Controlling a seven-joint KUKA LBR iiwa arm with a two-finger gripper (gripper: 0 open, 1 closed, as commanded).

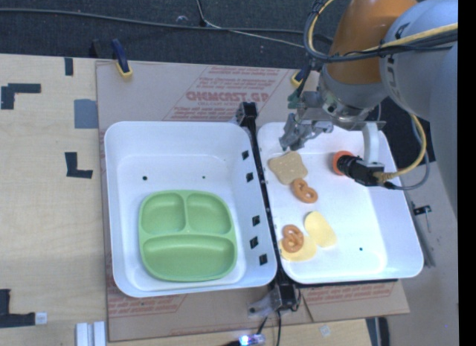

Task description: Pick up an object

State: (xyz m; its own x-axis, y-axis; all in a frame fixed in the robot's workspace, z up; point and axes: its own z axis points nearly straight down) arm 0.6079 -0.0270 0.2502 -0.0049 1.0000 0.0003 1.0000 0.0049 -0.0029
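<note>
The right bin (387, 251) holds a tan bread slice (288, 167), two orange pretzels (304, 190) (292, 239), a pale yellow chip-like piece (320, 230) and a small orange-red object (343, 162). My gripper (292, 138) hangs over the bin's back left part, just above and behind the bread slice. Nothing shows between its fingers (286, 142).
The left bin (123, 143) holds a green divided plate (186, 234). A black clip row (255, 188) runs along the seam between the bins. A black cable (394, 177) loops at the right bin's edge. Cardboard lies under both bins.
</note>
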